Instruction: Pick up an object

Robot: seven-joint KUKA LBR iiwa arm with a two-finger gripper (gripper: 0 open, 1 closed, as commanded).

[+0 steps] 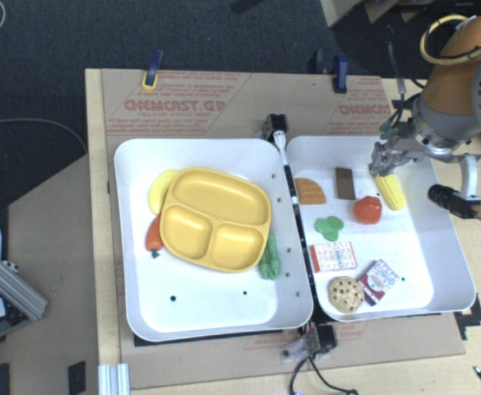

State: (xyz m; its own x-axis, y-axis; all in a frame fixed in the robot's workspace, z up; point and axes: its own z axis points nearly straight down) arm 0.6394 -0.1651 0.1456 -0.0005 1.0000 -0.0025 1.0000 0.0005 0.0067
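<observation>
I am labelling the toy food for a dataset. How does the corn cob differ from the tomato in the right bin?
The corn cob is yellow and elongated, while the tomato is red and round. The corn cob lies at a slant directly below the gripper; the tomato sits a little further from it, toward the bin's middle. Both rest on the floor of the right bin, close beside each other.

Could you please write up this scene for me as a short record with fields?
left bin: yellow divided plate, with a banana, a red pepper and a green vegetable at its edges
right bin: bread slice, brown bar, corn cob, tomato, broccoli, red-and-white card, cookie, red packet
claw: above the right bin's far side, close to the corn cob
</observation>
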